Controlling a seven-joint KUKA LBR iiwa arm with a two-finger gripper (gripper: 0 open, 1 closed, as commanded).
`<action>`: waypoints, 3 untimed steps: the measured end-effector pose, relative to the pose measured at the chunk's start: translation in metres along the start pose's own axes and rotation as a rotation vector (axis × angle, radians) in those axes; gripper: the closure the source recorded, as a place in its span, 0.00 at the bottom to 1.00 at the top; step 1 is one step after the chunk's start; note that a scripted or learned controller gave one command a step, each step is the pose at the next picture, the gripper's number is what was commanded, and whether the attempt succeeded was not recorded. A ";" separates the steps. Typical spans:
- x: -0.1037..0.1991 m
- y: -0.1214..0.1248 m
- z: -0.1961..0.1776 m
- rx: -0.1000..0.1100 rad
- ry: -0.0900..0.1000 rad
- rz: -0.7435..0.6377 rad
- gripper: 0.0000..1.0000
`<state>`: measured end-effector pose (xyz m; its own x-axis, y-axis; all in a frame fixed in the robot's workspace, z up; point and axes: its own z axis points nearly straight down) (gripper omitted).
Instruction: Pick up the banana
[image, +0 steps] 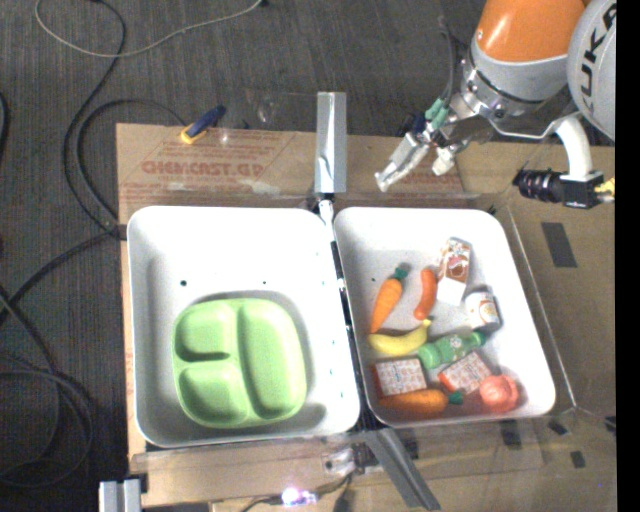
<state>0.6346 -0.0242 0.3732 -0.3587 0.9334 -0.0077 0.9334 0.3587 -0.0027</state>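
The yellow banana (398, 341) lies in the right bin (520, 270), near its middle-left, among other toy foods. An orange carrot (385, 300) rests just above it and a green bottle (451, 349) touches its right end. My gripper (412, 170) hangs high above the bench, beyond the far rim of the right bin, well away from the banana. Its fingers stand open with nothing between them.
The right bin also holds a second carrot (428, 291), small cartons (457, 265), boxed snacks (401, 377), a sausage-like piece (412, 403) and a red fruit (498, 393). A green divided plate (240, 360) sits in the left bin (160, 250). A metal bar (330, 140) stands behind the bins.
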 end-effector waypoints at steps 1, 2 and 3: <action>-0.007 -0.052 -0.060 -0.003 0.004 -0.079 0.00; 0.029 -0.036 0.093 -0.001 0.008 -0.100 0.00; 0.046 -0.120 0.191 0.001 0.010 -0.017 0.00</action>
<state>0.5057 -0.0260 0.1825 -0.3747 0.9272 0.0023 0.9272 0.3747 -0.0041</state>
